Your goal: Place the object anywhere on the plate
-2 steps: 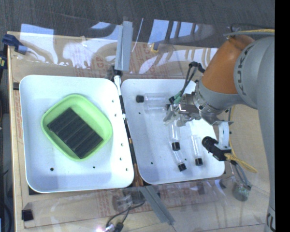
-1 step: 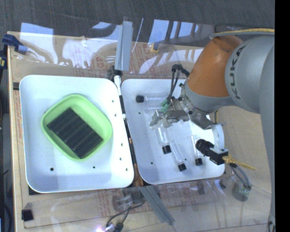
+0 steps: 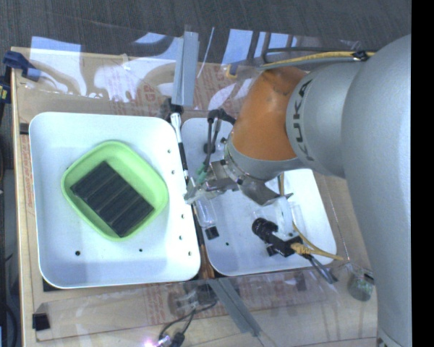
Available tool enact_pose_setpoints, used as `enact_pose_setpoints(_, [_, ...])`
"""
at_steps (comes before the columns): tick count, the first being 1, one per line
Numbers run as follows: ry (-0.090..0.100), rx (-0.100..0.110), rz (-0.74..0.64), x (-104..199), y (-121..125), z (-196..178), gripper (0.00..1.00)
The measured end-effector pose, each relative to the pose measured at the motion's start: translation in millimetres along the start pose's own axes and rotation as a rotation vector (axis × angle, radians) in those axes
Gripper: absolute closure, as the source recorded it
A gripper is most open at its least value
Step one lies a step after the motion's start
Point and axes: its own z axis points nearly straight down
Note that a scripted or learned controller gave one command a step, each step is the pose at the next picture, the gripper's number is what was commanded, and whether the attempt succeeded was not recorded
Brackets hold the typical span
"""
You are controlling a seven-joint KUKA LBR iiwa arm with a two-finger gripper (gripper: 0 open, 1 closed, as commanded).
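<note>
Grey arm casing (image 3: 362, 114), smooth and rounded with an orange band, looms closest to us. We note the pincer (image 3: 202, 194) low at the right bin's (image 3: 239, 262) left edge; its state we cannot tell. A dark ribbed rectangular object (image 3: 112, 197) lies on the glossy green plate (image 3: 148, 168) in the left bin (image 3: 94, 266). Both bins sit on a pale wooden tabletop (image 3: 130, 302) over dark carpet (image 3: 94, 6).

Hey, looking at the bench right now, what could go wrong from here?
1. The dark ridged object already lies on the green plate, so another drop might land on it.
2. The claw sits low by the wall between the bins and could clip it while crossing.
</note>
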Motion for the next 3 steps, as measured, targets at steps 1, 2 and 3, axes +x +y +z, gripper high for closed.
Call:
enact_pose_setpoints(1, [0.000,0.000,0.001,-0.5,-0.1,-0.1,0.00])
enact_pose_setpoints(2, [0.001,-0.002,0.000,-19.5,15.0,-11.4,0.00])
enact_pose_setpoints(3, [0.000,-0.004,0.041,-41.1,-24.1,-90.7,0.00])
